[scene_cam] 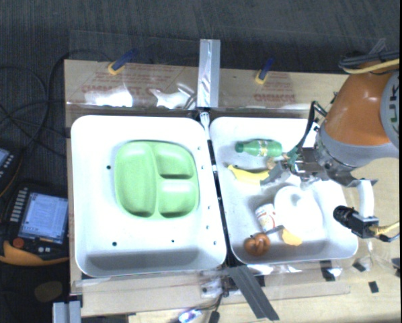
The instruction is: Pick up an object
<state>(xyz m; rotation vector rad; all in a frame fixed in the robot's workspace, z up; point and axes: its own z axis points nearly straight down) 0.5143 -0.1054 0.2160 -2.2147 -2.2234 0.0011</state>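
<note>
Here, seen from above, my grey arm with its orange band (366, 113) reaches in from the right over the right-hand shallow white bin (322, 251), and my pincer (286, 163) hangs low near the bin's upper middle; whether it is released or clenched I cannot tell, since the wrist covers it. Nearest to it lie a green plastic bottle on its side (258, 147), just above, and a curved yellow banana (247, 174), just to its left, so either looks like the thing to pick. To do this well, I judge I should centre over one object alone, turn to cross its narrow width, and descend straight, because the bottle may roll and the banana lies close to the divider wall. Lower in the bin sit a white rounded cup-like shape (296, 202), a small white can with a red label (266, 217), a brown round fruit-like item (257, 245) and a small yellow piece (292, 237), all bunched together. The left white bin (93, 247) holds a light green divided tray (157, 178), well apart from my reach.
</note>
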